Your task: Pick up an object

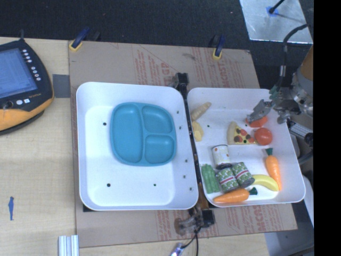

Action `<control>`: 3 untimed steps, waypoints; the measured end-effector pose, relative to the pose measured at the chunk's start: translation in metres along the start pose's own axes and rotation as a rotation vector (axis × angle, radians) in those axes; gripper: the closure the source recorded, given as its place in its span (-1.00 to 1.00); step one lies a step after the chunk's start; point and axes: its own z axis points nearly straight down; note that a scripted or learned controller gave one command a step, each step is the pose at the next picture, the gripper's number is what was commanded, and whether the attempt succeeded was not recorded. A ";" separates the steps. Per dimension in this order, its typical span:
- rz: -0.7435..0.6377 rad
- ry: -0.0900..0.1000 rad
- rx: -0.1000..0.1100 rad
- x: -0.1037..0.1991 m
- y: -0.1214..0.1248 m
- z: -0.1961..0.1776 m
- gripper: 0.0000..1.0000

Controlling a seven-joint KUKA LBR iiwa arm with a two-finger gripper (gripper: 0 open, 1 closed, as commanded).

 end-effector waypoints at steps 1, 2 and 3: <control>0.000 -0.001 0.002 -0.036 0.020 0.110 -1.00; -0.002 -0.003 -0.006 -0.014 0.061 0.124 -1.00; -0.004 -0.002 -0.004 -0.014 0.061 0.113 1.00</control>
